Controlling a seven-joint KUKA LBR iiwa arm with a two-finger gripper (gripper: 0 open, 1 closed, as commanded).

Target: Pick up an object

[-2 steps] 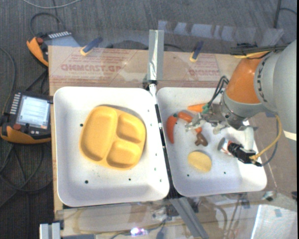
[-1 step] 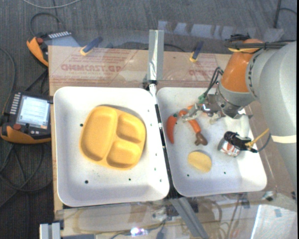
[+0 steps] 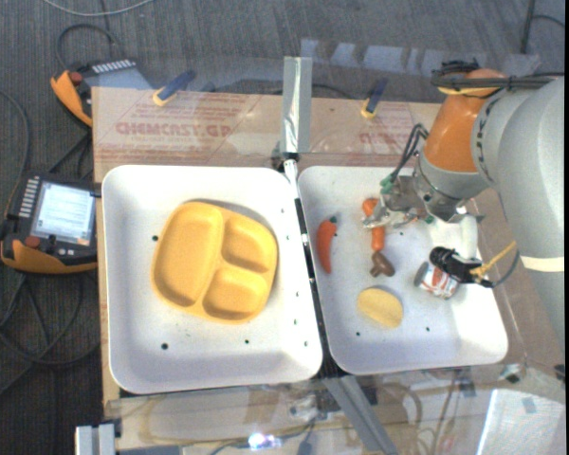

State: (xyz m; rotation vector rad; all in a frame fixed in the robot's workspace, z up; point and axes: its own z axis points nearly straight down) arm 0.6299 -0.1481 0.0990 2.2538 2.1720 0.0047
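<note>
My gripper (image 3: 383, 214) hangs low over the back part of the right bin (image 3: 474, 339). A small orange piece (image 3: 370, 206) shows right at its left side, and another orange piece (image 3: 377, 239) lies just in front of it. I cannot tell whether either one is held. A red-orange pepper-like toy (image 3: 325, 244) lies along the bin's left wall. A small brown thing (image 3: 382, 267) sits in front of the orange piece. A round yellow disc (image 3: 380, 307) lies nearer the front.
The left bin (image 3: 133, 349) holds a large yellow divided tray (image 3: 216, 260). The arm's grey body and orange band (image 3: 460, 131) cover the right bin's back right corner. A handheld pendant (image 3: 57, 221) lies off the bench at the left.
</note>
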